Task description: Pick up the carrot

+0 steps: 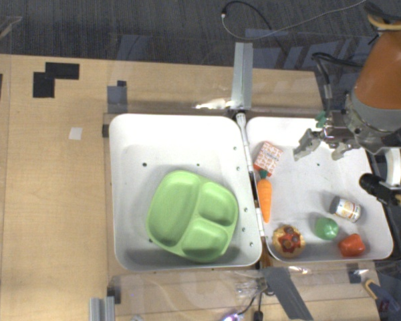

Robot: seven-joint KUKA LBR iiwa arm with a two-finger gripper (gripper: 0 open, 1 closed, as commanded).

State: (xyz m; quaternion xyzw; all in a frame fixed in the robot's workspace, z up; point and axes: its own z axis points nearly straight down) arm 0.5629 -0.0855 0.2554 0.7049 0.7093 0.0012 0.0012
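A wooden table (47, 199) on grey carpet carries two shallow white bins side by side. The left bin (130, 146) holds a green divided plate (192, 215); the right bin (377, 199) holds the clutter. The carrot (264, 198) lies in the right bin, tight against the divider wall btwn the two bins, long axis running roughly up-down in the view, green top toward the far end, tip toward the near edge. A small checked red-and-white packet (268, 157) sits touching its top end; a round dark-red item (289, 240) sits just beyond its tip. The jaws (324, 146) hang over the far part of the right bin, spread apart w/ nothing btwn them, apart from the carrot. From the jaws the carrot lies toward the view's left & nearer the camera. Judgement: approach likely needs fingers turned to close across the carrot's narrow width, and the wall alongside leaves little room on that side. Also in the bin, well right of the carrot: a small jar (347, 210), a green ball-like item (326, 228), a red one (351, 245).
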